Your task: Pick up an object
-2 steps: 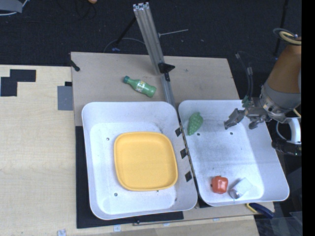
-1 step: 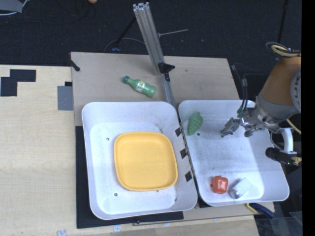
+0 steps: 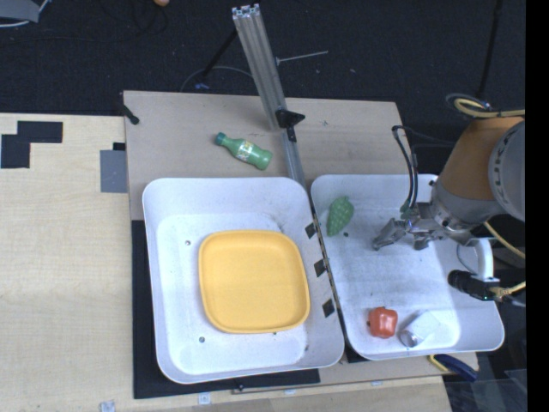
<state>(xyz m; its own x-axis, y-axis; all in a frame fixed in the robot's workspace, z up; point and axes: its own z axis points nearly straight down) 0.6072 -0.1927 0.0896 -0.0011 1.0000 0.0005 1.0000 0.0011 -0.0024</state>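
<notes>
1. In the right bin [image 3: 377,281], locate the gripper [image 3: 386,237], hanging low over the bin's middle and reaching in from the bin's right side.
2. Treat the state of the gripper as unknown: at this angle, cannot tell whether spread or pressed together. Nothing seen pinched in it.
3. Confirm the candidate things against the right bin:
   - green lump [image 3: 340,215], in the bin's upper-left part, just beside its left wall;
   - red lump [image 3: 383,322], near the bin's lower rim;
   - pale crumpled piece [image 3: 413,333], just beside the red lump, toward the bin's lower-right corner.
4. Judge the step in hand as the approach: no thing lifted yet.
5. Prefer the red lump. Reason: well apart from the bin's walls on most sides, so likely room for a straight descent.
6. Keep clear of the pale crumpled piece while closing; a stray touch could drag it along or spoil the grip.
7. If choosing the green lump instead, come down on the side facing the bin's middle; expect the left wall to block a wide stance.
8. Centre over the chosen thing before descending, lower close to the bin's floor, then close and lift straight up.
9. Disregard the green bottle [image 3: 244,150], lying on the bench well outside the right bin, beyond its upper-left corner.
</notes>
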